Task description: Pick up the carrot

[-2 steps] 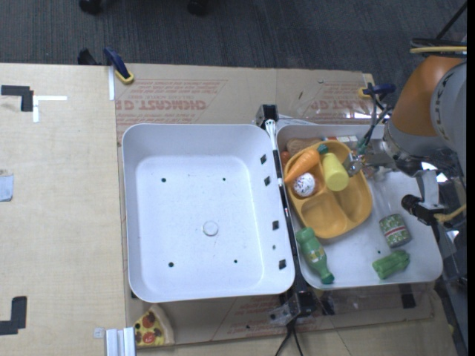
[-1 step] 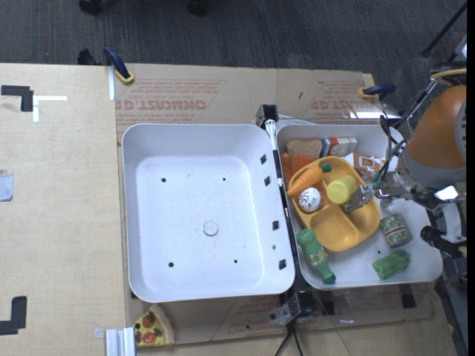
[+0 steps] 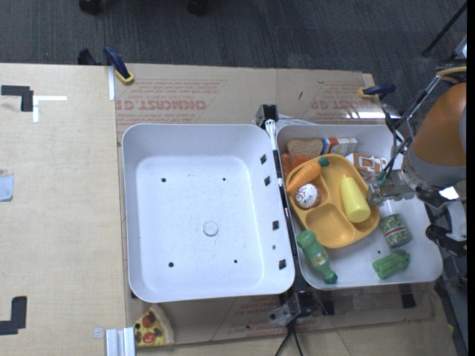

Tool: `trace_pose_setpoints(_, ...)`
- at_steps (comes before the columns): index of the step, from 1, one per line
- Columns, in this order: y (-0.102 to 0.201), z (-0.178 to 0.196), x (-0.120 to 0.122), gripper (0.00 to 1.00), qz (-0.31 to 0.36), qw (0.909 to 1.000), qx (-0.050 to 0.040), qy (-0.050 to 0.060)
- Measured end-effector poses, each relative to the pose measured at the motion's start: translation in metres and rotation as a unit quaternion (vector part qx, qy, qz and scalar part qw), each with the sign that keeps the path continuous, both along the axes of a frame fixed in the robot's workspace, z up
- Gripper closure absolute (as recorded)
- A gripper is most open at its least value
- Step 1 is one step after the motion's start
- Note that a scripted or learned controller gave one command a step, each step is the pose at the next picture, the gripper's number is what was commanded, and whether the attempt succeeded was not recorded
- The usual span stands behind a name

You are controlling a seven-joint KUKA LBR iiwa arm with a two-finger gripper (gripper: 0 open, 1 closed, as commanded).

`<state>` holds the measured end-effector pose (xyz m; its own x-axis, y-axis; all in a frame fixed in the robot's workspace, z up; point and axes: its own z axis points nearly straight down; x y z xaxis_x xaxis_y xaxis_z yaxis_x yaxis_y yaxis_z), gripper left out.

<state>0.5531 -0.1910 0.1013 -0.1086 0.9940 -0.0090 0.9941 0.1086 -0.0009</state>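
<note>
Gripper (image 3: pixel 382 190) at yellow tray's (image 3: pixel 335 232) right rim; grip state unreadable. Carrot (image 3: pixel 304 173) lies on tray's upper-left corner, beside white ball (image 3: pixel 306 194). Likely light, rigid, slick plastic; pinch mid-body across width.

You see two bins of smooth white plastic, the left bin (image 3: pixel 200 139) matt with a faint speckle. The carrot (image 3: pixel 304 173) and the yellow divided tray (image 3: pixel 335 232) look like glossy moulded plastic. The bench sheet (image 3: pixel 193 99) is dull brown cardboard, the board (image 3: pixel 56 199) beside it pale, smooth wood.
</note>
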Motion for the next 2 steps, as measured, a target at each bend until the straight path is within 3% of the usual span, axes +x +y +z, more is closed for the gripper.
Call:
trace_pose_setpoints(1, 0.0037, 0.0002, 0.0014, 0.0, 0.002, 1.0, 0.0025, -0.001)
trace_pose_setpoints(2, -0.0003, 0.0085, 0.0007, 1.0, 0.0, 1.0, -0.0003, 0.0)
